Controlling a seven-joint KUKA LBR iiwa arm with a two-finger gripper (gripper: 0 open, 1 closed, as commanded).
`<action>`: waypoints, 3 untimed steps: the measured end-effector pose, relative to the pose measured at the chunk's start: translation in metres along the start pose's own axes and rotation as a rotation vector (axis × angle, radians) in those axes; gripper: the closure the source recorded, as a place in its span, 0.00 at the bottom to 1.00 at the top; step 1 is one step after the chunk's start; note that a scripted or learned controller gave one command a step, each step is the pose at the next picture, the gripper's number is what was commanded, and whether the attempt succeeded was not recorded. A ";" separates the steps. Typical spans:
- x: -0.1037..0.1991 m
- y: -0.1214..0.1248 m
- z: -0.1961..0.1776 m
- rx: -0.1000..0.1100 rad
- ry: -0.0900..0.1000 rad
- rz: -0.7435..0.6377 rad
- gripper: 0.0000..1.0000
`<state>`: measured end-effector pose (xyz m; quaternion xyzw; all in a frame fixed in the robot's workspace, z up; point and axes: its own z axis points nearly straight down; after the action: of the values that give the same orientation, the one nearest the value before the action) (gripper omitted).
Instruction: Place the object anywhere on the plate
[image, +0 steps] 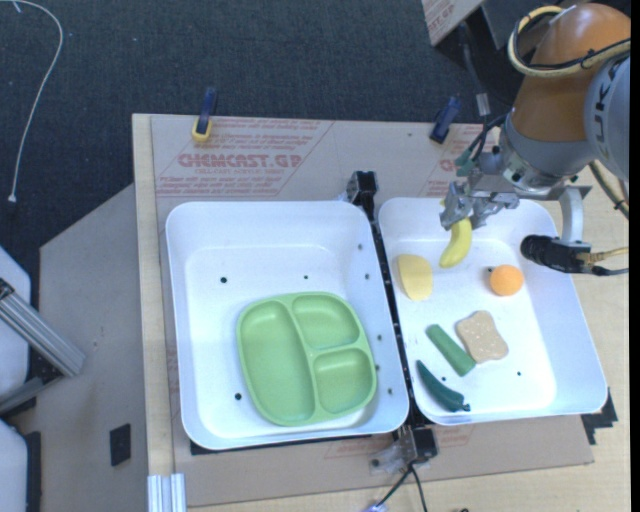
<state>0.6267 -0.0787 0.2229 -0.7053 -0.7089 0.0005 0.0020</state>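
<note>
Hand (468, 215) over rt bin (580, 350), fingers closed on top end of banana (457, 244), which hangs just above bin floor. Green plate (300, 355) sits in left bin (200, 300), well apart.

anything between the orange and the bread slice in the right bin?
No. In the camera view, only bare white bin floor separates the orange from the bread slice.
</note>
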 end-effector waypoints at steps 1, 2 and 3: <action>0.051 -0.018 0.007 0.001 0.000 0.001 1.00; 0.106 -0.017 -0.002 -0.006 -0.001 -0.001 1.00; 0.155 -0.023 -0.009 -0.006 0.000 -0.001 1.00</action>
<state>0.6030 0.0756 0.2318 -0.7049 -0.7093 -0.0016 0.0000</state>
